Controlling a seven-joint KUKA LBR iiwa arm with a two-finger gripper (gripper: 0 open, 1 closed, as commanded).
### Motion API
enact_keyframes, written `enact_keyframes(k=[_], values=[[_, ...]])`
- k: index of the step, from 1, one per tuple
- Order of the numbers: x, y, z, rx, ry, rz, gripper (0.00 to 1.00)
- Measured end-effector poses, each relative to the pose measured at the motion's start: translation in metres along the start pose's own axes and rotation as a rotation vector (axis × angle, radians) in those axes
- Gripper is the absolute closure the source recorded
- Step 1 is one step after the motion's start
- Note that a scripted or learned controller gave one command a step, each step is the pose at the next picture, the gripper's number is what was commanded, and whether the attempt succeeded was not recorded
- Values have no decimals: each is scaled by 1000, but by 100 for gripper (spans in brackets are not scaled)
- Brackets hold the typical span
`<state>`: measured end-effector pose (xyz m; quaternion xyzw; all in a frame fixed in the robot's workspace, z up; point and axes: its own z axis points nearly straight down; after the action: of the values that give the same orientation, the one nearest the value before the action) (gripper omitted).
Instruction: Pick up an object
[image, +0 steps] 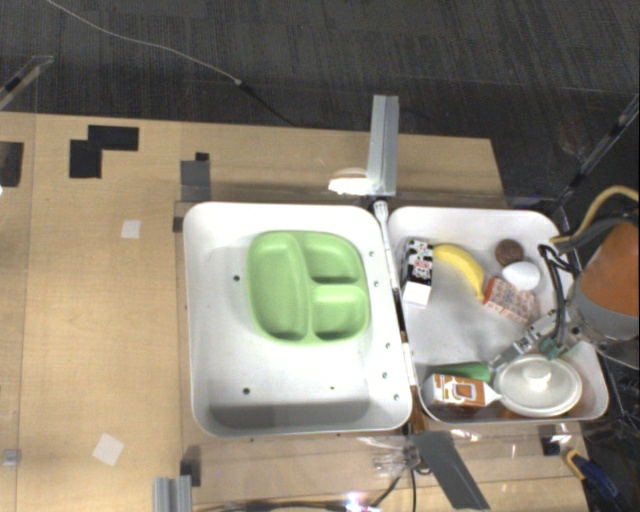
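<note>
A white lidded bowl (540, 385) sits in the right bin's (450, 315) near right corner, touching an orange carton (458, 391). The tool (535, 343) is poised at the bowl's far rim; its opening cannot be told. A banana (460, 268), a white ball (520, 275) and packets lie beyond. A slip off the smooth, rounded lid is judged likely.

One fixed camera looks down from above the bench (90, 330) at a slant, far enough to take in both white bins; the left bin (215, 330) sits mid-frame; the right bin (450, 330) nears the right edge.
</note>
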<state>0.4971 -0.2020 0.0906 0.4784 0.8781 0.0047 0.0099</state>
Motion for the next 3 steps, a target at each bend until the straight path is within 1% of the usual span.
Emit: enact_keyframes(k=[1,2,3], values=[[7,29,1,6,-1,8,0],[64,36,-1,4,-2,51,0],[73,42,-1,4,-7,50,0]])
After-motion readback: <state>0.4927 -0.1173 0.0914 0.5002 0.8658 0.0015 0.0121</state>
